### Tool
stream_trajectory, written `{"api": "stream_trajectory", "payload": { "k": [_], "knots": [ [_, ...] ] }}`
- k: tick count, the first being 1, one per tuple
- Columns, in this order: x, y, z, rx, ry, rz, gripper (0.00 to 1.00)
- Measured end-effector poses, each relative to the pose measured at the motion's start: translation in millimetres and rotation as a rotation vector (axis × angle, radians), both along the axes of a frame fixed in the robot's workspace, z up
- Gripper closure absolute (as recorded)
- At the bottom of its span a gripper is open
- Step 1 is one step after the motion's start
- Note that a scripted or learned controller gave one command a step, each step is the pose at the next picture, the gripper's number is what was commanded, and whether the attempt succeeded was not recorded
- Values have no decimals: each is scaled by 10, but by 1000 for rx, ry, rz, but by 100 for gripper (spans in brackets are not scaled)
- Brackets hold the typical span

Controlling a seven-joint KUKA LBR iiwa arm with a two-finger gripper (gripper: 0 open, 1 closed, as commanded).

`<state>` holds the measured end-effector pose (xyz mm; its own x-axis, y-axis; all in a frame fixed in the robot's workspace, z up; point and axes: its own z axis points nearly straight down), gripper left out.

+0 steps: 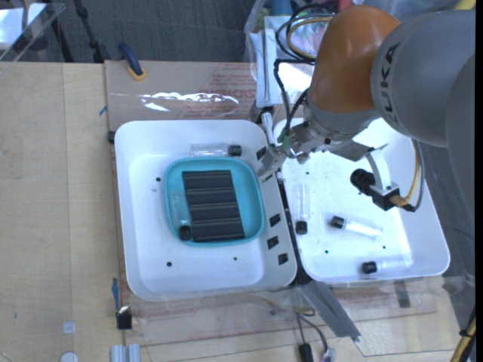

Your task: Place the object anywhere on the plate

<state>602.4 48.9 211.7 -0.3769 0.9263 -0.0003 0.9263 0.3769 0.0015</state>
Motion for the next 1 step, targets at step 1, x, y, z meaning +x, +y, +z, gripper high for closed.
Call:
{"api": "stream_trajectory", "payload": {
  "k": [1],
  "knots": [
    [225, 361, -277, 0, 0, -8, 0]
  ]
}}
